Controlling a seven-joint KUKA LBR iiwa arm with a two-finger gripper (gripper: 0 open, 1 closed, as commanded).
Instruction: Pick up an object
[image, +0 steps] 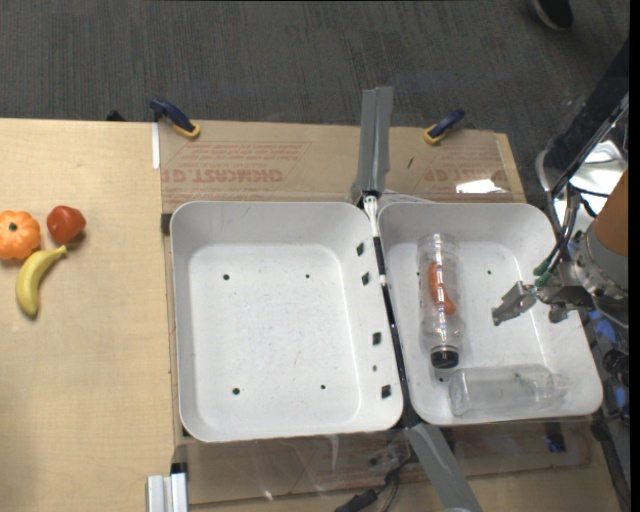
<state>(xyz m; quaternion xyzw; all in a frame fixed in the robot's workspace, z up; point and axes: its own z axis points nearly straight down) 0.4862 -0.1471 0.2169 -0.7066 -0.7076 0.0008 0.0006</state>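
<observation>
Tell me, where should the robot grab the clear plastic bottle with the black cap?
Probably around the middle of the clear plastic bottle with the black cap, coming straight down. It lies flat and lengthwise, so fingers can close across its narrow round sides.

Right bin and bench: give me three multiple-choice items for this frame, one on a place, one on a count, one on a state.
1. Where does the clear bottle with the black cap lie?
A. in the left bin
B. in the right bin
C. on the wooden bench

2. How many fruit pieces lie on the bench at far left?
A. one
B. two
C. three

3. How does the capped bottle sit?
A. upright on its base
B. lying on its side
C. lifted between the gripper fingers

Answers:
1 B: the bottle rests on the floor of the right bin.
2 C: an orange, a red fruit and a banana.
3 B: it lies flat, cap toward the near wall, apart from the gripper.
</observation>
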